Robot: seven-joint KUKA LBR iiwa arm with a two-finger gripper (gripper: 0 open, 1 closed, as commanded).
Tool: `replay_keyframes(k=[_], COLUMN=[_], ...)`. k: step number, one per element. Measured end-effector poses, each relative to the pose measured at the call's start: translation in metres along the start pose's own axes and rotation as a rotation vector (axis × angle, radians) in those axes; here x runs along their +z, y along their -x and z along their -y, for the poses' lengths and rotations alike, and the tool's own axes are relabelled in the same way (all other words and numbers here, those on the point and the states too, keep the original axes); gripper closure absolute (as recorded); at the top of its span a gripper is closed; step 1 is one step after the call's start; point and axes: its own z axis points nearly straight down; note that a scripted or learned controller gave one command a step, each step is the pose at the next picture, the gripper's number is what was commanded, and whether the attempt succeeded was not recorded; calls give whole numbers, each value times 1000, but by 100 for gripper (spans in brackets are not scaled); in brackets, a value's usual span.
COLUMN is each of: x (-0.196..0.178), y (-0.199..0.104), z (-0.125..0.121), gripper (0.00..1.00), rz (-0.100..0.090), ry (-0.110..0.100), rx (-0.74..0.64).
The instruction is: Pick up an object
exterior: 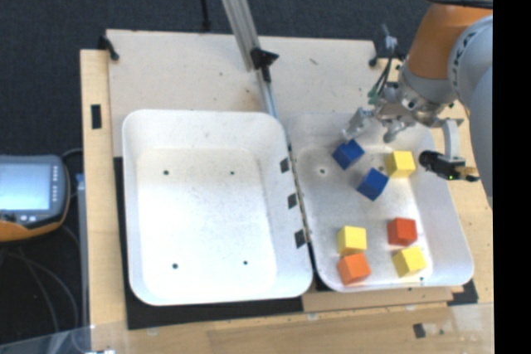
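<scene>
White bins sit side by side on the bench: the left bin (pixel 207 203) is the big one, and the right bin (pixel 440 211) has all the cubes. The grey arm (pixel 465 46) w/ its orange band comes in from the right and bends down over the far end of the right bin. Its gripper (pixel 377 122) hangs just above the bin floor, fingers spread apart, w/ nothing between them.

Closest is a blue cube (pixel 348 153), just below the fingers. Near it are a second blue cube (pixel 372 183) and a yellow cube (pixel 401 163).

To do it well (my guess), go straight down so one finger lands on each side of the first blue cube, then squeeze and lift slowly. Don't bump the other cubes.
</scene>
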Motion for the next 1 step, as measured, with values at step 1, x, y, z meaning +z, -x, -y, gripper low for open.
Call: replay_keyframes(k=[1], x=[-161], y=[29], z=[14], gripper=[0], rz=[5], ry=[15], rx=[8])
